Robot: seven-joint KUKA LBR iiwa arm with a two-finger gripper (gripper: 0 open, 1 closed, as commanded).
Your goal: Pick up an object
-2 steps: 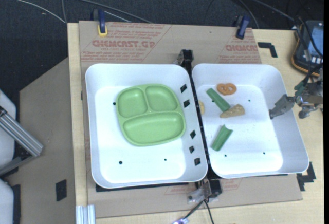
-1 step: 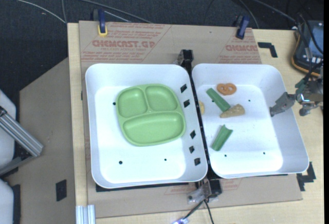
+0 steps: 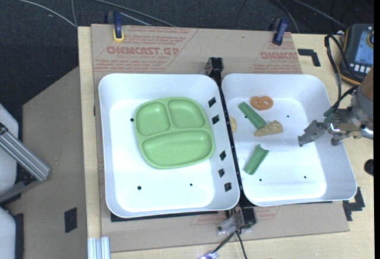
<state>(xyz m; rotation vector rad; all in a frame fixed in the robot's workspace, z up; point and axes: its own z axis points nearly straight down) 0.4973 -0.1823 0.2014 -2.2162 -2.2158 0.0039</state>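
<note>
A brown board on dark carpet bears two white bins (image 3: 279, 189); the right one holds a green stick (image 3: 256, 158) lying at about 7 o'clock from the bin's middle. The gripper (image 3: 317, 131) hovers at 3 o'clock with its fingers spread and nothing between them. The short, rounded stick looks light, stiff and perhaps slick, so pinching across its narrow middle seems best.

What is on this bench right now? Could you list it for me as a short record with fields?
left bin: holds a green divided plate
right bin: holds the small items
pretzel: near the far wall
long green piece: beside the tan piece, touching it
short green piece: lies alone, nearer the front
gripper: over the right bin's right side, holding nothing
</note>
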